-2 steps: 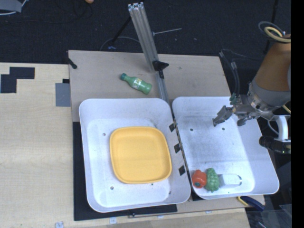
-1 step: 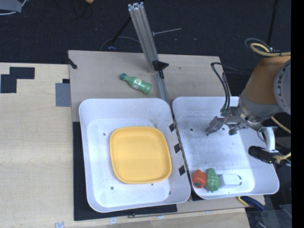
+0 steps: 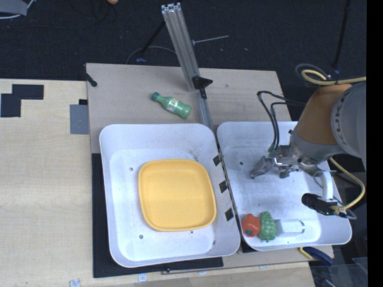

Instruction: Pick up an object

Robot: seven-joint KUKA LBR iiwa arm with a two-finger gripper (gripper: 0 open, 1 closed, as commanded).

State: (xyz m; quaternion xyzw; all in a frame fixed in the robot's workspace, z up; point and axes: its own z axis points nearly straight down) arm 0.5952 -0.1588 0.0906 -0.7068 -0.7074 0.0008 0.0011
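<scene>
Gripper (image 3: 261, 170) hovers over the right bin (image 3: 251, 137), fingers seemingly spread, empty, needing to reach the toy vegetables (image 3: 261, 225).

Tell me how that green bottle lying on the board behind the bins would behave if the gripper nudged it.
The green bottle lies on its side on bare board, so it would probably roll rather than slide. It looks like a small plastic toy, so likely light and easily knocked away. Its rounded, smooth-looking body may slip between two fingers.
</scene>
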